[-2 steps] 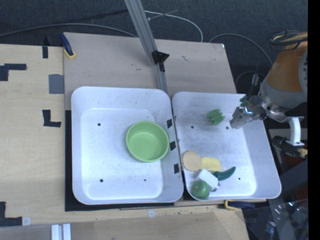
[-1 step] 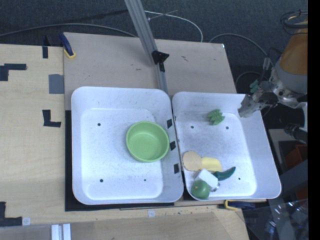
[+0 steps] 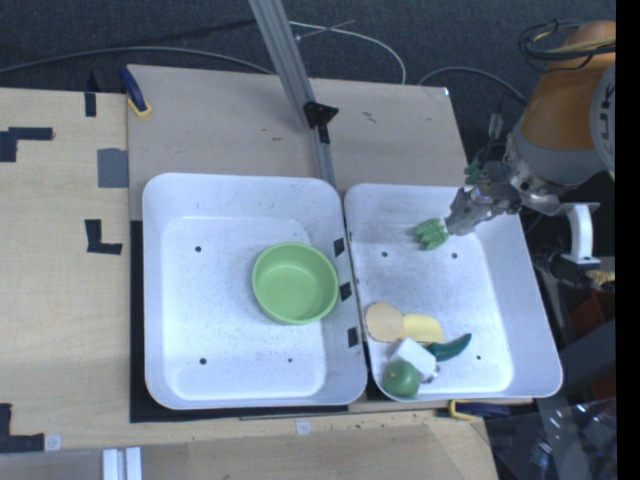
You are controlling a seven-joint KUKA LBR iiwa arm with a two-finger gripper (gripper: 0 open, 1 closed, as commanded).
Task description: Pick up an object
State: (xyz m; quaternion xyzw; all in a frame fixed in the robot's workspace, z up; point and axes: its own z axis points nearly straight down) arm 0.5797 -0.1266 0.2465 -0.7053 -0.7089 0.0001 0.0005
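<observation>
While nothing is yet lifted clear of a bin, we log the task as underway and unfinished: the gripper [image 3: 456, 219] is low in the right bin [image 3: 520, 298], its tip at or just beside a small green piece [image 3: 431, 234] near that bin's upper middle. Whether the fingers are spread or pinching we cannot tell; they merge into one dark grey mass at this angle. We judge the grasp, the lift and proof of a hold all remain to be done.

Item, small green piece: lumpy, irregular outline, matte, possibly a toy vegetable; lies on the bin floor, touching or nearly touching the gripper tip.

Item, green bowl [image 3: 294, 283]: round, smooth, pale green plastic by its look, upright, right of centre in the left bin [image 3: 180, 268].

Item, cluster at the lower left of the right bin, pieces touching or overlapping:
- tan disc [image 3: 383, 320], flat, rounded, dull surface;
- yellow piece [image 3: 423, 327], soft-edged, just right of the disc;
- white block [image 3: 412, 355], angular, below the yellow piece;
- dark teal curved piece [image 3: 453, 347], slim, tapering, slightly glossy;
- green ball [image 3: 401, 378], round, at the bin's near edge.

Item, two bins: shallow, white, rounded corners, speckled floors, rigid plastic as we judge it, side by side with rims touching.

Item, arm [image 3: 565, 118]: grey casing with an orange band, entering from the right.

Item, metal post [image 3: 285, 53]: grey, straight, slanting down toward the junction of the bins.
</observation>
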